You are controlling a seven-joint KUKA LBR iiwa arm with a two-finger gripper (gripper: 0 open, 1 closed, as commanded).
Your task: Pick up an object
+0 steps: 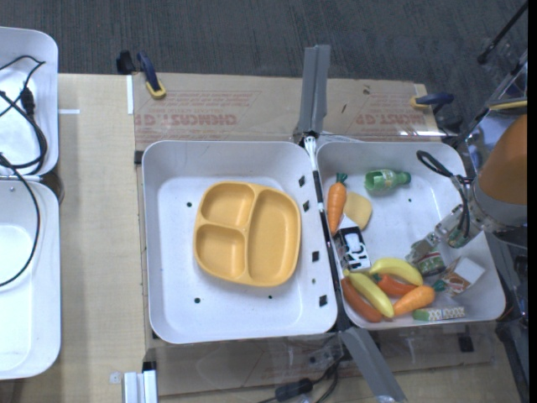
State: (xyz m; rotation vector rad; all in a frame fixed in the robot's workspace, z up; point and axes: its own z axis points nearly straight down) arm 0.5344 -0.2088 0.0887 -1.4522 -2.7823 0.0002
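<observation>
- Toy food — bananas (388,277), carrots (336,205), green bottle (386,179) — in right bin (495,309)
- gripper (432,246) low at right; finger state unclear
- yellow tray (247,233) in left bin (155,250)

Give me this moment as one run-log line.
arm: over right bin's right side | gripper: low beside bananas, grasp unconfirmed | right bin: carrot, green bottle | left bin: yellow tray
</observation>
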